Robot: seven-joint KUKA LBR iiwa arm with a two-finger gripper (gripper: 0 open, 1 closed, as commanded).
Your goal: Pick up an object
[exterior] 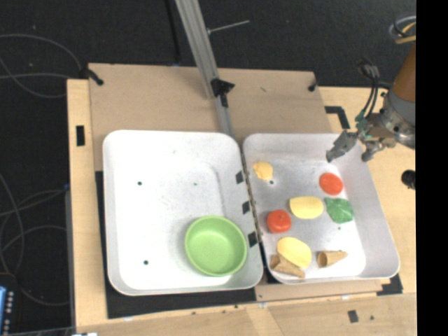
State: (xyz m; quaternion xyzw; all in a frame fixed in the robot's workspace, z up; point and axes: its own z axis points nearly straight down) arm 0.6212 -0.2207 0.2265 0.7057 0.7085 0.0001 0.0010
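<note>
Right bin [280, 149] w/ gripper [355, 148] open, empty.

The left bin [140, 187] is lying mostly bare, with a green bowl [215, 246] sitting near its front right corner. The right bin [294, 152] is showing open floor at the back, but toy foods [306, 207] are crowding its front half.

There is no text, label, brand, number or sign that can be read here. The two white bins [171, 145], the bench [140, 96] and the small things in the bins carry no writing that I can see, and the marks on the bench are only dark patches.
</note>
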